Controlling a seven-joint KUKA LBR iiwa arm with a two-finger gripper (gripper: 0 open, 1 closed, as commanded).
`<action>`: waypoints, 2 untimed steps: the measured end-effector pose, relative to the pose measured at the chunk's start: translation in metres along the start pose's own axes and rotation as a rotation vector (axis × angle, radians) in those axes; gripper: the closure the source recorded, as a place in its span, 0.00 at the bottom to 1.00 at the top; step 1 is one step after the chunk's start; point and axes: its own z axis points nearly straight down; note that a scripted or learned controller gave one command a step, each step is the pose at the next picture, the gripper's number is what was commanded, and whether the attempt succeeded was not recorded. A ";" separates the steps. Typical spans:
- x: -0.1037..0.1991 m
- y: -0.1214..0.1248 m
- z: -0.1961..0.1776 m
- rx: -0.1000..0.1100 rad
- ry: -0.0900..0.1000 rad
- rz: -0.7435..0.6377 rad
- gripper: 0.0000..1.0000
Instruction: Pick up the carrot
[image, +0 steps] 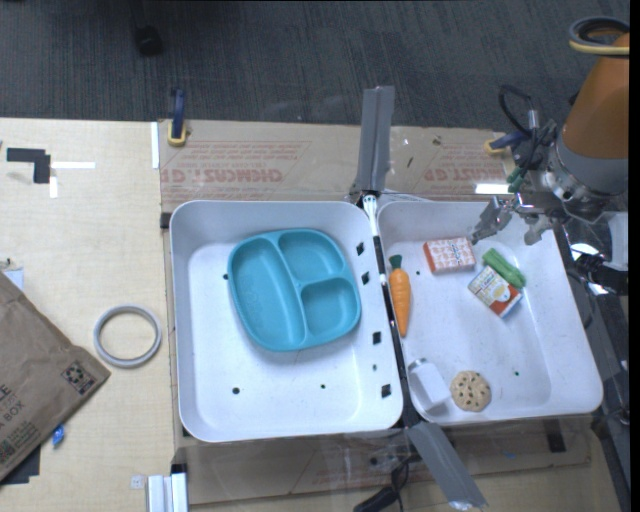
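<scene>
An orange carrot (400, 295) with a green top lies lengthwise along the left wall of the right bin (560, 400). My gripper (512, 222) hangs over the bin's far right corner, well to the right of the carrot and apart from it. Its two fingers are spread, one finger (488, 220) on the left and the other on the right, with nothing between them.
The right bin also holds a pink-red box (448, 255), a green-topped carton (497, 285), a cookie (470, 390) and a white piece (428, 385). A blue divided plate (295, 288) lies in the left bin. A tape ring (127, 334) sits on the bench.
</scene>
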 end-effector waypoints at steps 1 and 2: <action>0.037 -0.015 0.130 0.000 0.000 -0.227 0.00; 0.109 -0.086 0.037 0.000 0.000 -0.352 0.00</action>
